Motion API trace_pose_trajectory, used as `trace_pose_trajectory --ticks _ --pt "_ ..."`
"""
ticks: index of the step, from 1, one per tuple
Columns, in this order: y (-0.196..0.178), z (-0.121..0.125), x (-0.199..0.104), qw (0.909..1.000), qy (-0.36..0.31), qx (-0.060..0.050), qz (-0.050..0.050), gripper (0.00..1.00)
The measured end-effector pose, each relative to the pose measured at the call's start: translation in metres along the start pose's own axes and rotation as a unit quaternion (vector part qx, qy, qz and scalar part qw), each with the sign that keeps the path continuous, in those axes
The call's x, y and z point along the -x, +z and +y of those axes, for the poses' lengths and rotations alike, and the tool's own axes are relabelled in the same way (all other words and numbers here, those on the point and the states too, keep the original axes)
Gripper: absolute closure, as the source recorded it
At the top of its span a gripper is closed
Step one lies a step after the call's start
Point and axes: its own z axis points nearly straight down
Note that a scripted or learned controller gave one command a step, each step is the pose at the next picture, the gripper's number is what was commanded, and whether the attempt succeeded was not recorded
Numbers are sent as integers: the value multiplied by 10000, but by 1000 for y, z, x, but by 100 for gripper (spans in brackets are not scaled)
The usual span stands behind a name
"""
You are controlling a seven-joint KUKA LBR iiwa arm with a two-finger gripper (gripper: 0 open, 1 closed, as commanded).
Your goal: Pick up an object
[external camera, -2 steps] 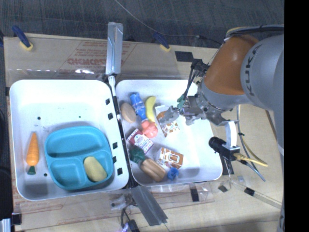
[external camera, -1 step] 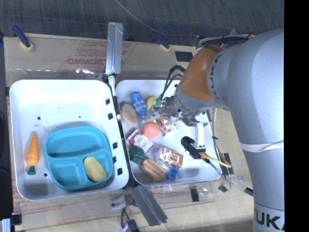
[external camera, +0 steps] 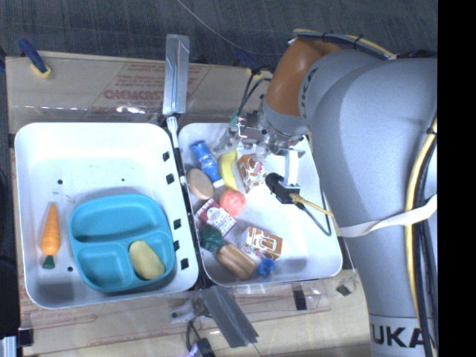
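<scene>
1. Tool (external camera: 256, 143) is seen low in the right bin (external camera: 327, 255), under the orange band (external camera: 286, 76) of the arm (external camera: 372, 147); whether it is spread or pressed together cannot be told.
2. A red-and-white packet (external camera: 253, 171) lies directly at the tool, beside a yellow item (external camera: 228, 168); contact between tool and packet cannot be judged.
3. A blue bottle (external camera: 203, 157) is found just left of the yellow item, with a tan oval piece (external camera: 199, 184) below it.
4. A pink ball (external camera: 233, 201) and a small printed packet (external camera: 215, 217) are placed near the bin's middle.
5. Another printed packet (external camera: 264, 242) and a brown wooden piece (external camera: 235, 259) are seen toward the near wall, with a small blue item (external camera: 265, 268) beside them.
6. In the left bin (external camera: 30, 147), a blue tray (external camera: 111, 222) is seen, with a yellow potato-like item (external camera: 146, 259) held in one compartment.
7. A carrot (external camera: 50, 233) lies left of the tray, apart from it.
8. Both bins are carried side by side on the table (external camera: 97, 88).
</scene>
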Motion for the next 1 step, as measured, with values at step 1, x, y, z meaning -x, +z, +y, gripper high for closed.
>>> trace_pose_trajectory --ticks 1 --pt "-2 -14 -3 9884 -1516 40 -28 0"
